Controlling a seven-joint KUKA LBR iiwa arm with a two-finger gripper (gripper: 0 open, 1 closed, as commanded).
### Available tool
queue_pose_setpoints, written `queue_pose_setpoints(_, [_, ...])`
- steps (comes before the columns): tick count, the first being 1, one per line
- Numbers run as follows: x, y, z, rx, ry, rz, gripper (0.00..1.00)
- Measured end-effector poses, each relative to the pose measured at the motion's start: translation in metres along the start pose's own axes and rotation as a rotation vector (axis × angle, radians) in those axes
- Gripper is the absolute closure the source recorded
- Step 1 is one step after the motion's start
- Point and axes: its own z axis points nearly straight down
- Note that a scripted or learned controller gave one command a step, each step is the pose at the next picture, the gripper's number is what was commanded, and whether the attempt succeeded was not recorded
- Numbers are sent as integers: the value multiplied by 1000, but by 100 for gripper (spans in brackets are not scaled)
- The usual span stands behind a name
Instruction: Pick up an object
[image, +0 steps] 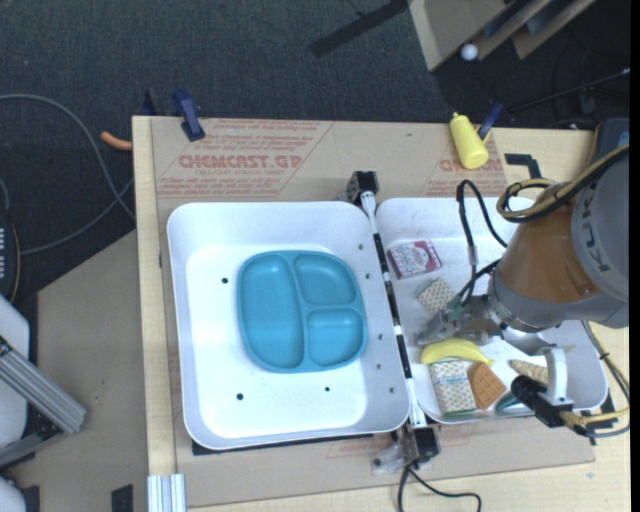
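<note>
This is a robotics lab test station, not a home. A brown board tabletop (300, 150) printed with red trade lettering carries two white bins (200, 250), held by a black clamp (362, 185) at 12 o'clock and another (420, 445) at 6 o'clock. Loose cables (60, 180) trail over dark carpet (250, 50) at 9 o'clock, aluminium framing (40, 395) sits at 8 o'clock, and the grey-and-orange industrial arm (555, 260) enters at 3 o'clock.

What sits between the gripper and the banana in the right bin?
Nothing visible does. The gripper hangs low in the right bin, just above the banana, with bare bin floor between them. The small patterned packet lies up-left of the fingers, off that line.
</note>
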Motion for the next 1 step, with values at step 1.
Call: queue_pose_setpoints(1, [-26,56,-1,-3,-2,-1,0])
